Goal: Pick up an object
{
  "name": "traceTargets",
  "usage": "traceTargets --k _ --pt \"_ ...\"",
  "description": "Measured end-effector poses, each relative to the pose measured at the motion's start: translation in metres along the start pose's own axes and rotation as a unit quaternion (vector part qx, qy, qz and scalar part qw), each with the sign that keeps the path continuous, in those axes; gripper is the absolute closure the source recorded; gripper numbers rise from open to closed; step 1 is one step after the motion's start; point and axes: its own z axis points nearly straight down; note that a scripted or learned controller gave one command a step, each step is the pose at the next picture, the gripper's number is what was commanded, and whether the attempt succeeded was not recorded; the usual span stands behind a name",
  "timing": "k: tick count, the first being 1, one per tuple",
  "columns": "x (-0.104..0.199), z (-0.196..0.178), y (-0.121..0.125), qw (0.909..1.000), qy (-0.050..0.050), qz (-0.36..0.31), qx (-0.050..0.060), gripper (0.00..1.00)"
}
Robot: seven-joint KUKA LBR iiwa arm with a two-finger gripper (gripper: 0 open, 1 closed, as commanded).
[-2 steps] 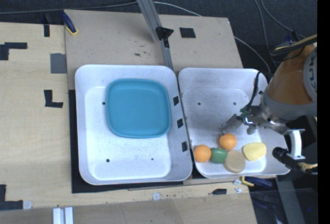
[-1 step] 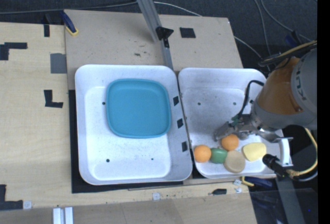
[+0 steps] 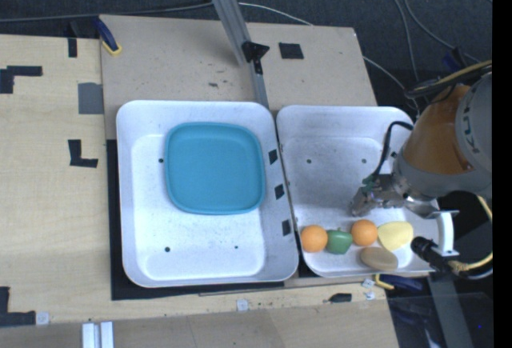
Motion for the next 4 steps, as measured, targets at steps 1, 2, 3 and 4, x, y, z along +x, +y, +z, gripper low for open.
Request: traceTargets --k 1,2,3,4 --pt "-0.010 -0.051 0.002 1.0000 0.000 0.000 -0.001 1.00" --pt "-0.008 -0.093 0.003 1.0000 0.000 0.000 0.000 1.00" --pt "-0.011 -0.155 0.006 1.0000 0.000 0.000 -0.001 1.00" --pt "0.038 -0.155 0.007 1.0000 0.001 -0.002 0.001 1.00"
